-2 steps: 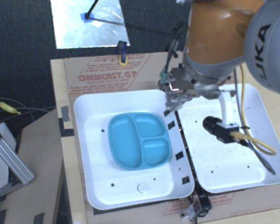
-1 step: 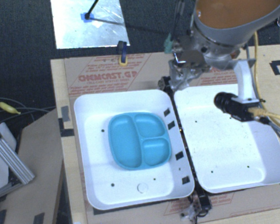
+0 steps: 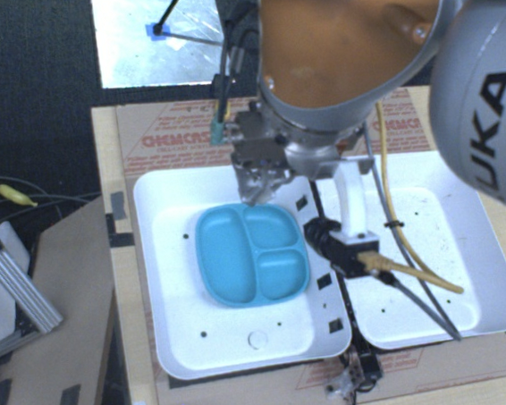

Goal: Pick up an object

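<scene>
A light blue divided plate (image 3: 249,254) with three compartments lies flat in the left white bin (image 3: 182,339). My gripper (image 3: 258,189) hangs over the plate's far edge, at the back of the left bin. Its metal body blocks the fingertips from the camera. The arm's orange band and grey shell cover the top right of the view.
The right white bin (image 3: 479,299) sits beside the left one, with cables and a black fitting (image 3: 334,242) running over the divider between them. Both bins rest on cardboard (image 3: 174,133). A metal frame (image 3: 5,277) stands at the far left.
</scene>
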`<action>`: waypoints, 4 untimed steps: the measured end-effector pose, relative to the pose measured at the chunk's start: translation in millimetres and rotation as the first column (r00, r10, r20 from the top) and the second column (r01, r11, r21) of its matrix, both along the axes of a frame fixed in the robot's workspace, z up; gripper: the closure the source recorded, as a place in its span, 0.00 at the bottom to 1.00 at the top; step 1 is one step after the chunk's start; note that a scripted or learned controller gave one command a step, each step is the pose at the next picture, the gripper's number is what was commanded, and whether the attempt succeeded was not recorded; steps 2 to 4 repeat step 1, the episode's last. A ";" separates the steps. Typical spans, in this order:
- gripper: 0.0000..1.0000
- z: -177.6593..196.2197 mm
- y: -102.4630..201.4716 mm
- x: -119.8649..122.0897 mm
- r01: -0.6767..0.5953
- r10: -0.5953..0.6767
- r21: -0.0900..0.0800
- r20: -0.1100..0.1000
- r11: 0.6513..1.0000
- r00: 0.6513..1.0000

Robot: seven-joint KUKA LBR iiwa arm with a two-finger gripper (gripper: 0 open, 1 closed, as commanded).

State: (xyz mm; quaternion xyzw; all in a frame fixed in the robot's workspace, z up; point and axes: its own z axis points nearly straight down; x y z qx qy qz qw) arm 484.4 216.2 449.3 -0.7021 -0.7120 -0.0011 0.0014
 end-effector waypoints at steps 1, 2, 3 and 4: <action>1.00 11.9 -5.6 2.9 0.006 -0.006 -0.001 0.004 1.000 1.000; 1.00 11.9 -5.6 2.9 0.006 -0.006 -0.001 0.004 1.000 1.000; 1.00 11.9 -5.6 2.9 0.006 -0.006 -0.001 0.004 1.000 1.000; 1.00 11.9 -5.6 2.9 0.006 -0.006 -0.001 0.004 1.000 1.000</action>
